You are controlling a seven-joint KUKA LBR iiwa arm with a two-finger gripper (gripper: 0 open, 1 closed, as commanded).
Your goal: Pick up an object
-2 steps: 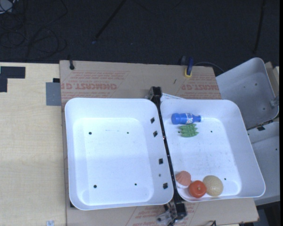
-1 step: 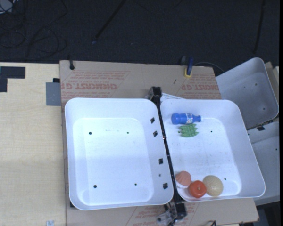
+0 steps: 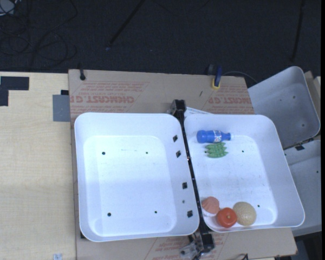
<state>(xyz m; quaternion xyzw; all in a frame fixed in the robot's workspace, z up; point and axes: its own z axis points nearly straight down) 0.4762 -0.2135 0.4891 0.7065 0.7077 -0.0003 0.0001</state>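
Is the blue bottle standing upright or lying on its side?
Lying on its side. The blue bottle stretches lengthwise across the right bin floor, white cap pointing right, just above the green item.

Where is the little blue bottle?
The blue bottle lies on its side in the right bin, near that bin's far edge, just above the small green thing.

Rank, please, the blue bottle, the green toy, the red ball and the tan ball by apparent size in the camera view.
1. blue bottle, the longest
2. tan ball
3. red ball and green toy, too alike to separate
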